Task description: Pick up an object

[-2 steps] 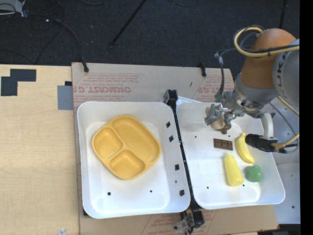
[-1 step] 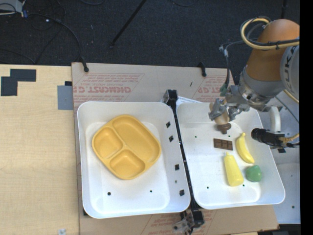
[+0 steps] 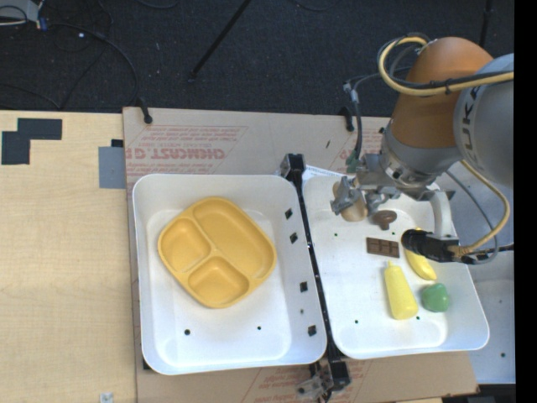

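**Arm over the right bin**

The gripper (image 3: 359,198) hangs over the top of the right bin (image 3: 470,330), by a tan lump (image 3: 354,211) and a brown bit (image 3: 385,219). Can't tell if it's open or shut. Below lie a choc bar (image 3: 383,247), 2 yellow toys (image 3: 400,291) (image 3: 421,265) & a green ball (image 3: 435,297). The left bin (image 3: 159,342) holds a yellow tray (image 3: 216,251). Both sit on cardboard (image 3: 189,145) with red upside-down print, too small to read, on a wood bench (image 3: 59,267). Dark floor w/ cables behind.
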Controlling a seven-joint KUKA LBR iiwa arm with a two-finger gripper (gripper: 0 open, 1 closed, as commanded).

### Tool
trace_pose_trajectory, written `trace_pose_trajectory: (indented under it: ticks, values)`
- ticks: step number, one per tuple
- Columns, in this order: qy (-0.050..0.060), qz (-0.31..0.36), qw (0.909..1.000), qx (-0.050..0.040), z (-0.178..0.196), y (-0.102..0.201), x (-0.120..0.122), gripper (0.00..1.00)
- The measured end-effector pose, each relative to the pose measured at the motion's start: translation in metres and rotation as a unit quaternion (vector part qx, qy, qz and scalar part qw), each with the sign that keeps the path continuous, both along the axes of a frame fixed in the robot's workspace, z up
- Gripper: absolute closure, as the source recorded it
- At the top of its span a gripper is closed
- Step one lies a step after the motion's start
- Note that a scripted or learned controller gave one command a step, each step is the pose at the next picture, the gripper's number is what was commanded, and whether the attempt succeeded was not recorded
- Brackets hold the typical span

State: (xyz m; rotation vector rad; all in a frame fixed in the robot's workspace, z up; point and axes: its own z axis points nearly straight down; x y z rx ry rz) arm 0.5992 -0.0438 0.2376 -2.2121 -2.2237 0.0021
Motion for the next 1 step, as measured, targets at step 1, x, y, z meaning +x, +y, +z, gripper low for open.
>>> trace_pose_trajectory:
  ticks: [1]
  values:
    - [0.001,0.000,1.0000,-0.0004,-0.0058,0.0556,-0.0104,1.00]
